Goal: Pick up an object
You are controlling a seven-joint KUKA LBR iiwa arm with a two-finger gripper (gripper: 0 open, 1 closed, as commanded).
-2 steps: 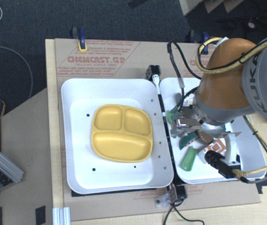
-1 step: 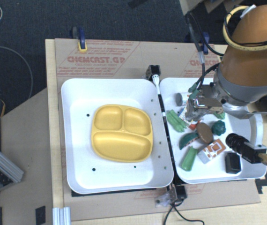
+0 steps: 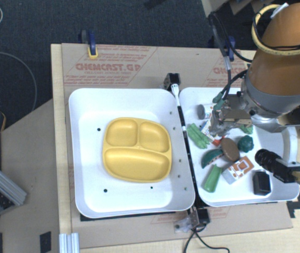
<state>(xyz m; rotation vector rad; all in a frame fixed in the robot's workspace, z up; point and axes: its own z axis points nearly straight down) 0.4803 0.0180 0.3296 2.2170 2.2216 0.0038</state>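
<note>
My gripper (image 3: 218, 124) hangs low over the right white bin (image 3: 284, 194); finger spread, cannot tell. Just below it lies a brown rounded plastic toy (image 3: 230, 149): probably light, stiff, slick. I'd pinch across its narrow width, clear of the neighbouring green pieces (image 3: 197, 136).

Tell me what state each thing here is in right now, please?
Yellow plate: right way up in the left bin, nothing on it.
Pincer: low over the right bin's pile, nothing seen in its grip.
Green cylinder: lying on its side.
Brown piece: resting atop the pile.
Black block: lying flat near the front rim.
</note>
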